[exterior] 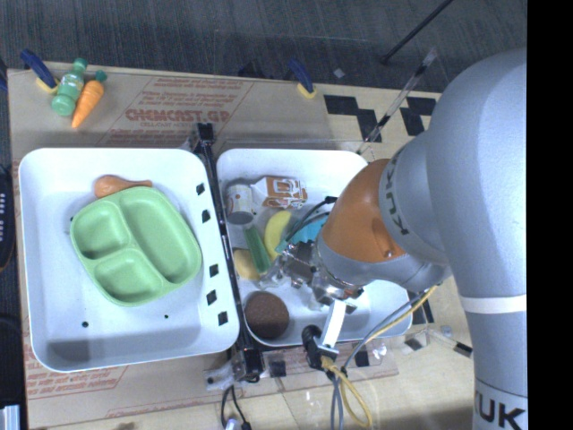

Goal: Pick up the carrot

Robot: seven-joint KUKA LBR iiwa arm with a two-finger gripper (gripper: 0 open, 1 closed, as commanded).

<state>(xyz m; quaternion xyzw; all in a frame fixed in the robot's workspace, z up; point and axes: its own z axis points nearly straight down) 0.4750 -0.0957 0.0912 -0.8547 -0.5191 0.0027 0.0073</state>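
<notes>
- The carrot [88, 103] is seen on the brown board beyond the left bin [40, 267], beside a green bottle [68, 90].
- The gripper [295, 271] is lowered into the right bin [295, 161], among a yellow item [276, 227] and a can [238, 202]; its state cannot be told.
- A green divided plate [134, 245] lies in the left bin.
- A brown round object [267, 315] lies near the right bin's front edge.

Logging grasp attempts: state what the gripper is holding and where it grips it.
It cannot be told. The gripper is down among the items in the right bin, far from the carrot outside the bins.
</notes>
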